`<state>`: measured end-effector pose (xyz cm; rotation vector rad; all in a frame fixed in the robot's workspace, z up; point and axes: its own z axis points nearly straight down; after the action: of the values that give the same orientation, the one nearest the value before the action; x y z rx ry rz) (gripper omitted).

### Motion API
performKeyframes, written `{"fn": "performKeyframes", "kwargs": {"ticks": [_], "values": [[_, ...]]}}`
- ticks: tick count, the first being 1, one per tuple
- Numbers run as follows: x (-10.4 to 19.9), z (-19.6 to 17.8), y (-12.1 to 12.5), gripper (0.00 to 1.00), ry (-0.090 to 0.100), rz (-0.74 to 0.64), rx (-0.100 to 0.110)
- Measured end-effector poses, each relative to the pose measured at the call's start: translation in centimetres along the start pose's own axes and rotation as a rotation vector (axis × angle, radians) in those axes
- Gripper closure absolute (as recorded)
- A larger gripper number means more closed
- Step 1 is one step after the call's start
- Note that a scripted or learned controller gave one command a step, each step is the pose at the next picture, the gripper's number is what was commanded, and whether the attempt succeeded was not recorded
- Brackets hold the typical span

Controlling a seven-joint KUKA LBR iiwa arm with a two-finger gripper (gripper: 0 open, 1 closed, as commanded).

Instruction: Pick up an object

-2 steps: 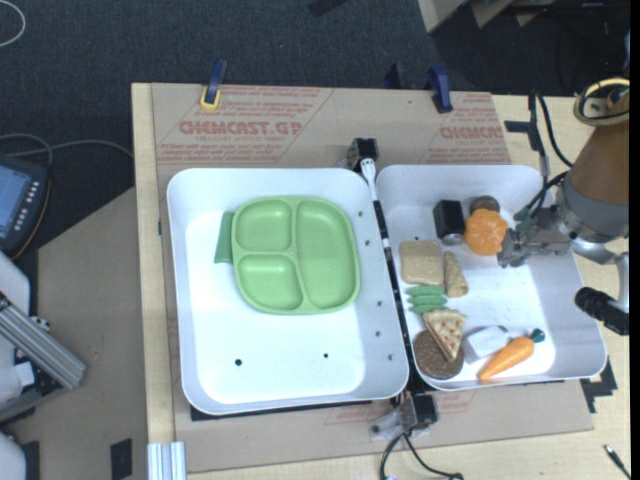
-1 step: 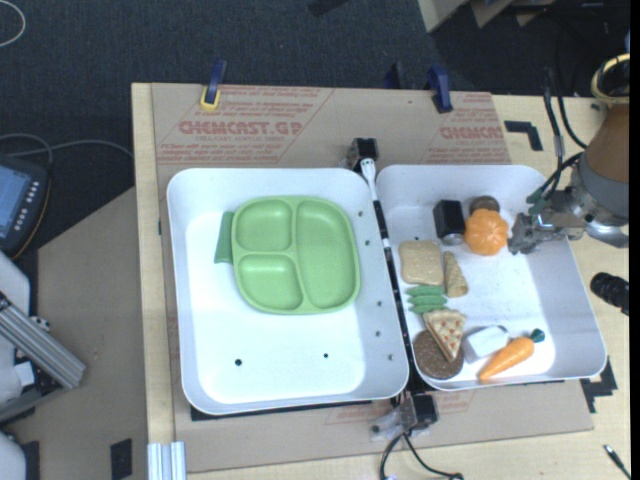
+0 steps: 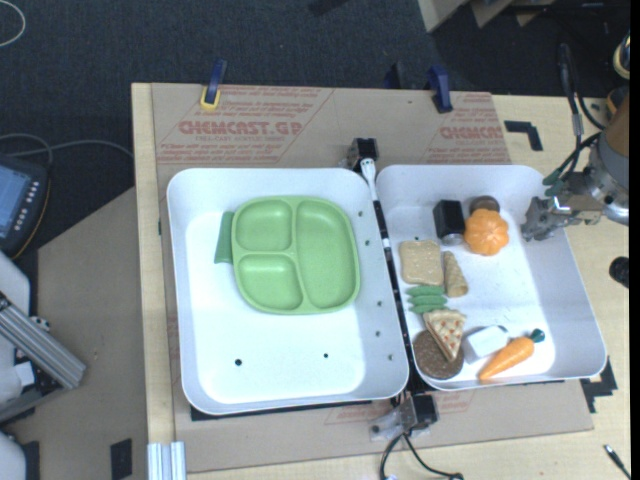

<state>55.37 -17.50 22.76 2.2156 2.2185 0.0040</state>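
Observation:
The right bin (image 3: 560, 278) holds several toy foods: an orange (image 3: 486, 233) beside a black block (image 3: 449, 217), a slice of bread (image 3: 421, 262), a green pea pod (image 3: 426, 298), a pizza wedge (image 3: 446, 330) on a brown cookie (image 3: 432, 356), a white block (image 3: 487, 341) and a carrot (image 3: 510, 357). My gripper (image 3: 545, 218) hangs over the right bin's upper right edge, just right of the orange and apart from it. Nothing shows between its fingers.
The left bin (image 3: 200, 298) carries a green three-compartment plate (image 3: 296, 254). Both bins rest on a cardboard sheet (image 3: 300, 118) held by a yellow clamp (image 3: 211, 89) and a blue clamp (image 3: 438, 88). Cables and grey equipment lie at the far left.

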Motion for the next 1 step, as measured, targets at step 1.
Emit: {"fn": "performKeyframes", "kwargs": {"ticks": [1], "values": [[4.06,0.72,2.28,1.0,0.002,-0.004,0.003]]}}
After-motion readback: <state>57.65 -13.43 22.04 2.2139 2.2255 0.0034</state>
